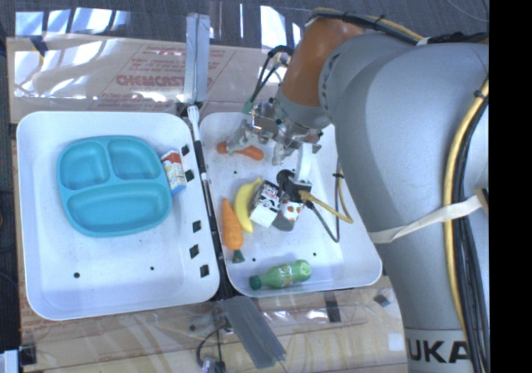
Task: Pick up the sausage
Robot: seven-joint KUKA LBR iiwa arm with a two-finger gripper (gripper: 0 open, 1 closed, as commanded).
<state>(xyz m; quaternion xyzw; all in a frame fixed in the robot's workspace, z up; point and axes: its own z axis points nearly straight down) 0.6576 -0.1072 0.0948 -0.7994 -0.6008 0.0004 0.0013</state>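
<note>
The sausage [242, 149] is a small orange-brown piece lying on the floor of the right bin [353, 259], near its far left corner. My gripper [268, 135] hangs low over the bin's far end, just above and to the right of the sausage and very close to it. The grey wrist and orange band cover what lies behind it. From here I cannot make out whether the gripper touches the sausage.
Also in the right bin are a carrot [232, 226], a banana [245, 203], a black-and-white carton [266, 201], a small cup [288, 214] and a green bottle [281, 274]. The left bin [50, 280] has a blue divided plate [112, 184] and a small carton [173, 172].
</note>
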